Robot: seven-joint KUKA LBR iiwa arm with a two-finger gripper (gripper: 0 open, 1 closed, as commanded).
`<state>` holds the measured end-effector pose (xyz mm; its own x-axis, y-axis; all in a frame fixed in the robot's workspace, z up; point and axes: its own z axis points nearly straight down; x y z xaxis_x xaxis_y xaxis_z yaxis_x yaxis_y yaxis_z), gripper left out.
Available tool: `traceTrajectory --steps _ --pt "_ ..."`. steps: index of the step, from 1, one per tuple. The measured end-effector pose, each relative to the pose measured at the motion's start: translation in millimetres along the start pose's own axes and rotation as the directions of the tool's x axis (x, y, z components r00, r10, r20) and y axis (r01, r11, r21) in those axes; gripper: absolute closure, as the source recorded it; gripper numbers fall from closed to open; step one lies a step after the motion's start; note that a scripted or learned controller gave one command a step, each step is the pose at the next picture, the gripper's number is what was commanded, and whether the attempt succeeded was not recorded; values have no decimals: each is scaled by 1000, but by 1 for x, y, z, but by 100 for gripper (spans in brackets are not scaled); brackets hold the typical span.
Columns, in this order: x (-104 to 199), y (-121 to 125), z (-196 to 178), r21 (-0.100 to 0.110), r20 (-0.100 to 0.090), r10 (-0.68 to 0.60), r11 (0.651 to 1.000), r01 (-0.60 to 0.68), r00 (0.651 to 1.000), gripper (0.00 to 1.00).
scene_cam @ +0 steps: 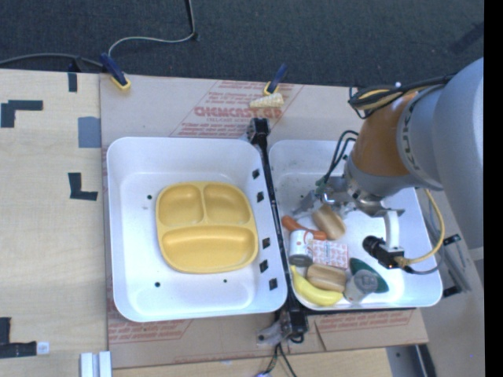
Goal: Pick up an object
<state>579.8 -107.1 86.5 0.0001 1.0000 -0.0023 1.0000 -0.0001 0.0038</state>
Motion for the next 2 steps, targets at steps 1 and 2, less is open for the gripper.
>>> traceTrajectory --steps 1,2 --pt "0 0 -9 0 0 -1 1000 1 1000 100" --pt "62 -46 -103 5 -3 -2 1000 2 1000 100"
